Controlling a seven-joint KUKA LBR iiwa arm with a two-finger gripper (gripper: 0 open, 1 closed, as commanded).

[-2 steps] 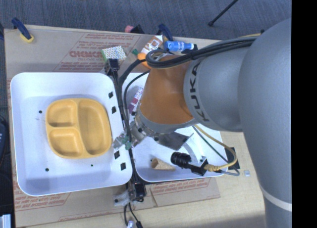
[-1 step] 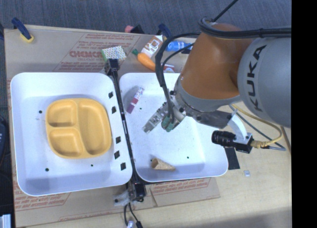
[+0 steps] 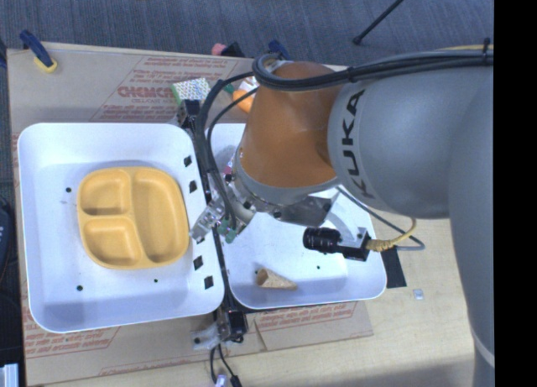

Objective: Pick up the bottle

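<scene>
The big grey-and-orange arm point(image 3: 336, 142) sprawls over most of the right bin point(image 3: 365, 280), so whatever's under it is hidden from us. We honestly can't tell where the bottle is, or which way its long axis runs. The left bin point(image 3: 42, 159) holds a yellow divided tray point(image 3: 132, 216). The jaws sit low over the ridge between the two bins on the bench, too cluttered and blurry to tell if they're spread or pinched. A small tan wedge point(image 3: 275, 279) lies in the right bin's near end, and an orange scrap point(image 3: 243, 93) peeks out behind the arm.
</scene>
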